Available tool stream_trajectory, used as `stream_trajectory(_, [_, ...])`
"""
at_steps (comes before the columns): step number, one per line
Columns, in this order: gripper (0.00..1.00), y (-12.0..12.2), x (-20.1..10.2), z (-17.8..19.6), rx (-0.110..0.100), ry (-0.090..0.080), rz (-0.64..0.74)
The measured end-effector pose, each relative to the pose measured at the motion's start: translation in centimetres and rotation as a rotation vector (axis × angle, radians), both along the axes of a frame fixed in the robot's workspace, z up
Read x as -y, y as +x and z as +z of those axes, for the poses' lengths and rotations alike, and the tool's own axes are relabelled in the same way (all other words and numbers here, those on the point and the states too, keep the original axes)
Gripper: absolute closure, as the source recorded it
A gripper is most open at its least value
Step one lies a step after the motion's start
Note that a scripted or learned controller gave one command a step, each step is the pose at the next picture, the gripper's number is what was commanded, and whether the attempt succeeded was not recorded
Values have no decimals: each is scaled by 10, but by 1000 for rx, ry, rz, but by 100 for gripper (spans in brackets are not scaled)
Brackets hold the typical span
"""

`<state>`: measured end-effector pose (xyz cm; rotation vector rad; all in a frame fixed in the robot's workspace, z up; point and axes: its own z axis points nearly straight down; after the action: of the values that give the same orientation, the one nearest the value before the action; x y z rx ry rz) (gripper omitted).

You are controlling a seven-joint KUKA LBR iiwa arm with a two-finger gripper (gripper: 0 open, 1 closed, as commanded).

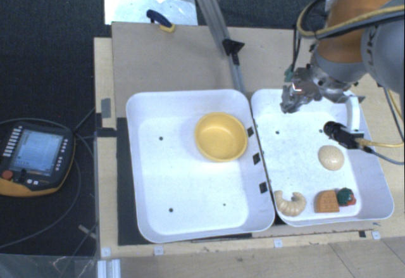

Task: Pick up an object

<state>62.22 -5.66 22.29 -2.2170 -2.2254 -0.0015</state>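
Two shallow white bins are sitting side by side on the worktop (177, 55). Off its left edge a control pendant (35, 156) is lying on the dark floor. The left bin (158, 207) is holding one thing, a yellow bowl (220, 136), standing upright near its right wall. The right bin (278, 144) is carrying the smaller pieces, all gathered toward its near and right parts: a curled, pale croissant-like piece (290, 203) by the near wall, an orange cracker-like square (326, 201) just beside it with a small red-and-green item (345, 196) touching its right side, and a pale egg-shaped lump (330, 157) lying farther back, apart from the others.

The arm is reaching in from the right, its gripper (292, 101) hanging over the far left part of the right bin, above bare floor and well apart from every piece. Whether it is spread or pressed together cannot be told from this angle; nothing is showing beneath it. A black fitting (338, 133) with a yellow cable is jutting from the arm near the egg-shaped lump.

Judged from this layout, the approach step is in hand and no grasp is yet being made. The next move is calling for travel toward the near right of the bin, centring over one piece, most readily the isolated egg-shaped lump, then descending.
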Motion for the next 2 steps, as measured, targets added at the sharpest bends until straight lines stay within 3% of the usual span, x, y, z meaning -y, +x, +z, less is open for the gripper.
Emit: stream_trajectory(2, [100,-39,-103,17,1,0,0])
